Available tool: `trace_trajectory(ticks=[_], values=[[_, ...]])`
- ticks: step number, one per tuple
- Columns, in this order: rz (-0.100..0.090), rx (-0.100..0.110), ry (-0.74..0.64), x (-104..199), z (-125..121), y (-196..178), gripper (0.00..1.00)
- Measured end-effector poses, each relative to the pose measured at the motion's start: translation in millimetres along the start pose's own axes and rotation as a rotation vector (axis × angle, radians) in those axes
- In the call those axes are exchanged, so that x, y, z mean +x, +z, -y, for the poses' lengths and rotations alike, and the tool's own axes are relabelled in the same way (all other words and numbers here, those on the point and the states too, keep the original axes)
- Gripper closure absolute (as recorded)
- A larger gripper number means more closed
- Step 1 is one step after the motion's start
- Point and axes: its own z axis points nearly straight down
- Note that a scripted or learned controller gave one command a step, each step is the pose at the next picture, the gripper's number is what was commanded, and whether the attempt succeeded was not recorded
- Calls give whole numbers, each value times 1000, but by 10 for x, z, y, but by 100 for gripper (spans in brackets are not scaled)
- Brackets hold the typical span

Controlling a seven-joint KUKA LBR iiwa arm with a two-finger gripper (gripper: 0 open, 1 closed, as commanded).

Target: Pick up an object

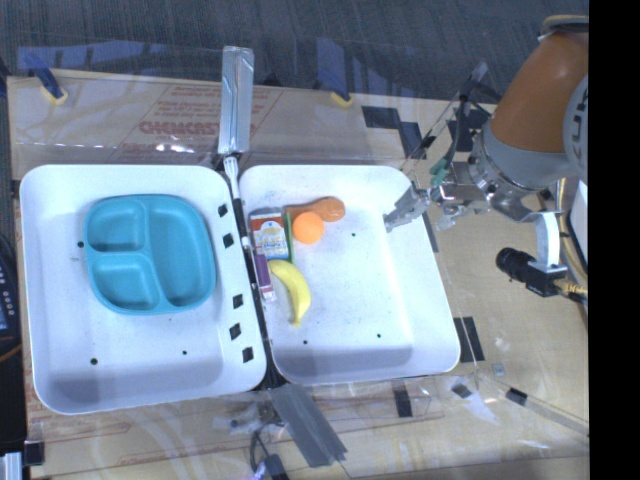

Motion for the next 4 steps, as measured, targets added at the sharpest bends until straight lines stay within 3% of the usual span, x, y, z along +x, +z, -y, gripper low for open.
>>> trace_trajectory(ticks=[1, 2, 3, 4], values=[[-1, 2, -6, 7, -6, -97, 100], [0, 2, -6, 7, -6, -97, 0], [-1, 5, 82, 503, -44, 1565, 0], [3, -4, 91, 972, 308, 1863, 0]])
